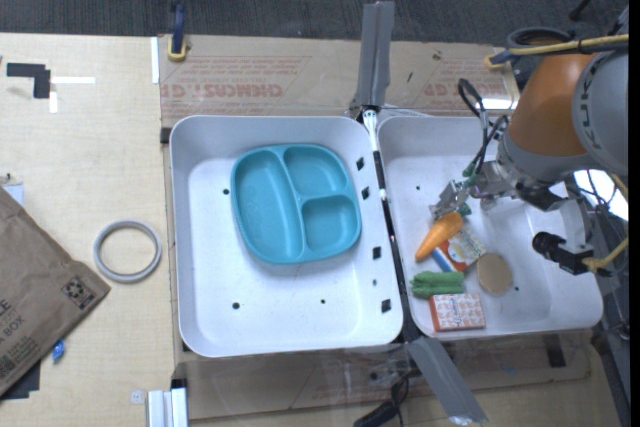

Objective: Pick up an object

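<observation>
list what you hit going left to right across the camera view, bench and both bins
brown cardboard box → grey tape ring → left white bin holding the blue divided plate → right white bin with the orange carrot under the gripper → round tan disc

You see the hand (452, 200) low in the right bin (530, 310), just above the toy carrot (440, 236). A blue divided plate (296, 203) lies in the left bin (200, 245).
</observation>
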